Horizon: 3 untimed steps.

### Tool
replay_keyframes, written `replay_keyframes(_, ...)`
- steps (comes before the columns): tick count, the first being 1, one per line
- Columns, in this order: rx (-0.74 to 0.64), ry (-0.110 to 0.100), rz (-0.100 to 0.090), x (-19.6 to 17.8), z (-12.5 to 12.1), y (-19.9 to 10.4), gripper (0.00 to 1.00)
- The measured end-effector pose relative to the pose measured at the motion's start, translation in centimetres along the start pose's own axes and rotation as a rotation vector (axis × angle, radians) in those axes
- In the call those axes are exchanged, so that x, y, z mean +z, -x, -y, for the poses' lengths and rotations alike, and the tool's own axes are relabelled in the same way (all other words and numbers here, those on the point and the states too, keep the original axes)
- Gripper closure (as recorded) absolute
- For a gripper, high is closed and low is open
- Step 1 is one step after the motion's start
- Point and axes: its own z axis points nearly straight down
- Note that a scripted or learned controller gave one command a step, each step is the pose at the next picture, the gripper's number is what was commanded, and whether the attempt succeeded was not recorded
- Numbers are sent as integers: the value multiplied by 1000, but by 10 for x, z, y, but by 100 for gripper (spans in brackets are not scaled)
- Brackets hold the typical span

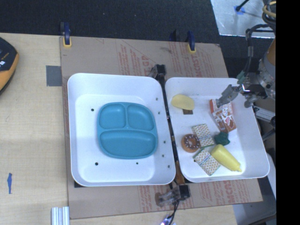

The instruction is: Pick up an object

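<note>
Lying nearest the camera, a yellow corn toy (pixel 226 157) is resting in the right bin (pixel 260 168) beside checkered packets (pixel 206 162) and a donut (pixel 190 143). Further up, the gripper (pixel 229 95) is hovering at the bin's upper right, and whether its jaws are parted I cannot tell. A flat red-and-white packet (pixel 223 116) is lying just below them, long axis running towards the bin's near edge, glossy and thin.

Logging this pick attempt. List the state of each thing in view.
Gripper: above the red packet, holding nothing visible.
Red packet: flat in right bin.
Donut: flat, right bin.
Yellow pepper: on its side.
Blue plate: upright in left bin.
</note>
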Motion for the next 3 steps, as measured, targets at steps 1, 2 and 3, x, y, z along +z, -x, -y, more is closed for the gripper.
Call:
replay_keyframes(1, 3, -14, -3, 180, 35, 33, 0)
replay_keyframes(2, -3, -2, 1, 161, 31, 33, 100)
replay_keyframes(3, -10, 5, -2, 88, 34, -65, 100)
